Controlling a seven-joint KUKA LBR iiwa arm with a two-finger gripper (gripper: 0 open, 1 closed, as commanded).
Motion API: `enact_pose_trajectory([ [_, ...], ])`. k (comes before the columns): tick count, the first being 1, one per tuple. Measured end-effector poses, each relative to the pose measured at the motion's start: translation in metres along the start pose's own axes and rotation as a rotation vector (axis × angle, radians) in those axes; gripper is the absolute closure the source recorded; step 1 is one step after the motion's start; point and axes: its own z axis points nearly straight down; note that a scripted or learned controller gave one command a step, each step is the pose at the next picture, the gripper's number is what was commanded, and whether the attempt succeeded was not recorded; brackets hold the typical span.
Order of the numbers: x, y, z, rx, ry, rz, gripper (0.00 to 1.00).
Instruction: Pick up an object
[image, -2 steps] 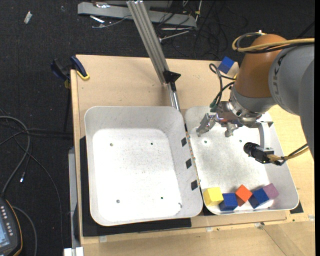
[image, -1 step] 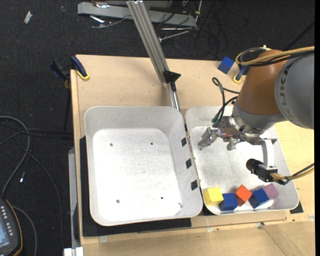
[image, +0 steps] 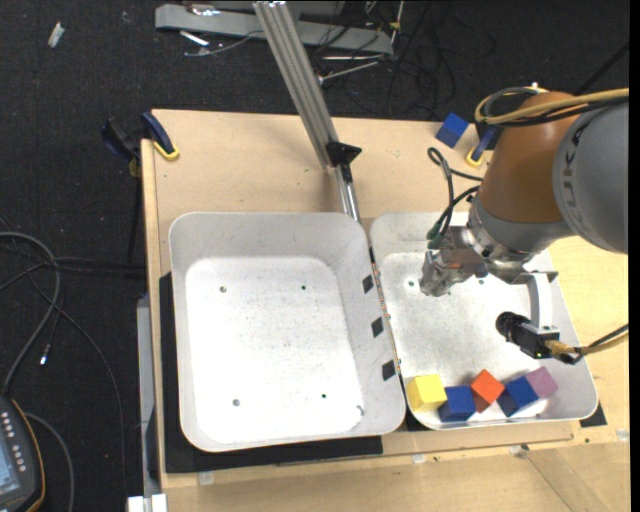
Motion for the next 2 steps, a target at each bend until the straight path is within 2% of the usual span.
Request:
enact_pose_trajectory([
  [1,-0.019,-0.015,0.01,0.004,-0.001,0.002,1.0],
  [2,0.065,-0.011,0.01,0.002,0.004,-0.012,1.0],
])
